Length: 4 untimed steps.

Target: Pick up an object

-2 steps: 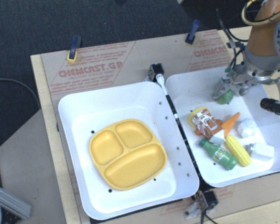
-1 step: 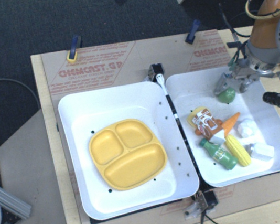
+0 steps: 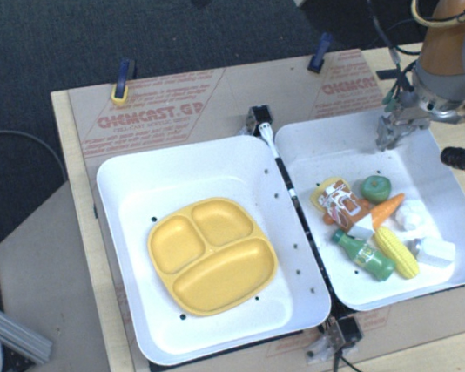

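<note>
From the camera above, a brown board-covered worktop (image 3: 200, 98) carries two shallow white plastic bins side by side. The left white bin (image 3: 127, 242) holds a yellow three-compartment plastic tray (image 3: 213, 254), lying flat near its middle. The right white bin (image 3: 458, 213) holds a cluster of small toy foods toward its centre and near edge: an orange-and-white printed packet (image 3: 337, 200), a round green toy fruit (image 3: 376, 188) just beside it, an orange toy carrot (image 3: 385, 211), a green toy bottle (image 3: 364, 257), a yellow toy corn cob (image 3: 396, 251), and some white pieces (image 3: 428, 245) at the right of the group. The grey arm with its orange band (image 3: 445, 30) reaches in from the right, and its jaws (image 3: 393, 132) hang over the far right corner of the right bin, well apart from the toys; whether they stand wide or narrow cannot be told, and nothing shows between them.
</note>
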Motion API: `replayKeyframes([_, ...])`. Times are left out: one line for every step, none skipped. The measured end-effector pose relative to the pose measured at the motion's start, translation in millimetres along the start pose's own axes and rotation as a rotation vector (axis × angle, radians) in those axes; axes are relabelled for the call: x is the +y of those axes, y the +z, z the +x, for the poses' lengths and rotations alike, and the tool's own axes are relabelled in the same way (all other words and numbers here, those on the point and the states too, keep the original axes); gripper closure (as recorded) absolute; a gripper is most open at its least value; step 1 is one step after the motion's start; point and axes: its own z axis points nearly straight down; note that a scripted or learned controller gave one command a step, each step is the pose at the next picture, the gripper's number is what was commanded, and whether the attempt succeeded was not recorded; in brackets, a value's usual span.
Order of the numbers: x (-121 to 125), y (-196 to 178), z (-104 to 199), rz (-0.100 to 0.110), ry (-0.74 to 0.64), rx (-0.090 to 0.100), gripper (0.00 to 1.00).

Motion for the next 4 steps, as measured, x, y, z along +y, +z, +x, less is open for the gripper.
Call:
replayKeyframes([-57.3, -176.8, -4.1, -0.013, 0.007, -0.007, 1.00])
replayKeyframes([-99.6, -221.0, -2.8, -0.004, 0.006, -0.004, 1.00])
replayKeyframes([-158.7, -266.7, -2.5, -0.002, 0.007, -0.003, 1.00])
replayKeyframes([-189.0, -296.1, -2.1, -0.004, 0.006, -0.004, 1.00])
